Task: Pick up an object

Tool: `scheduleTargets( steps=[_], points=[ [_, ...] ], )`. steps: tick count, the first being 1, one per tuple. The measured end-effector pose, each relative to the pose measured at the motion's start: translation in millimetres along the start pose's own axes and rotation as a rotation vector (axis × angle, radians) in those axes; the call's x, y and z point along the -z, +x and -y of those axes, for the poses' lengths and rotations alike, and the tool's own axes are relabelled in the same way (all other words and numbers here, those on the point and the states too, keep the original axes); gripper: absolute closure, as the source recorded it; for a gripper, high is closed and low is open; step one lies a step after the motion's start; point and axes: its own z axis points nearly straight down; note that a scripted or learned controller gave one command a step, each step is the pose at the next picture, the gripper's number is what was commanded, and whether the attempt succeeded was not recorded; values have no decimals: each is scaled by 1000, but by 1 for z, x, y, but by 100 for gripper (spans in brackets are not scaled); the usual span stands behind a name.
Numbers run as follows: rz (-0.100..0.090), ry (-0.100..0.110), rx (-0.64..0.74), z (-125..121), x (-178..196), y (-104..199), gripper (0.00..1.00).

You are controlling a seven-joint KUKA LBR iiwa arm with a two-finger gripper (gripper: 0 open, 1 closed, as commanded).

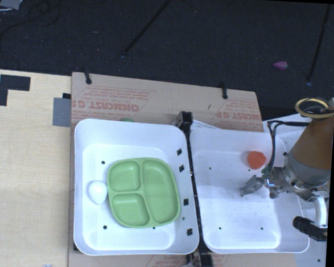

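Metal fingers of the two-finger gripper (253, 186) reach out leftward over the floor of the right-hand shallow white bin (233, 243), near its right wall. One finger points plainly toward the bin's middle; whether the pair is spread or closed cannot be told, and nothing shows between them. Behind the gripper, the grey arm with its orange band (317, 147) enters over the bin's right edge.

Just beyond the fingers, toward the far right corner of this bin, lies a small round orange-red object (256, 160), near the gripper but apart from it. It appears to be the nearest thing to pick.

Across the black divider, the left-hand shallow white bin (92, 136) holds a light green plastic plate with three compartments (143, 192) at its centre, and a small white egg-shaped object (98, 192) touching the plate's left rim.

To grasp well, the gripper likely needs to shift toward the far wall, centre over the orange-red object with fingers either side, descend to the floor, then close gently, as a round thing may roll away.
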Motion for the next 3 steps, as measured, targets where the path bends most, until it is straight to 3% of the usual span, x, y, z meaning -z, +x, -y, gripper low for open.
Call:
scheduleTargets(
  steps=[1, 2, 3],
  points=[
    [2, -5, -1, 0, -39, 1, 0],
    [2, -7, -3, -1, -26, 0, 100],
    [3, -10, 2, -3, 18, 5, 100]
  ],
)
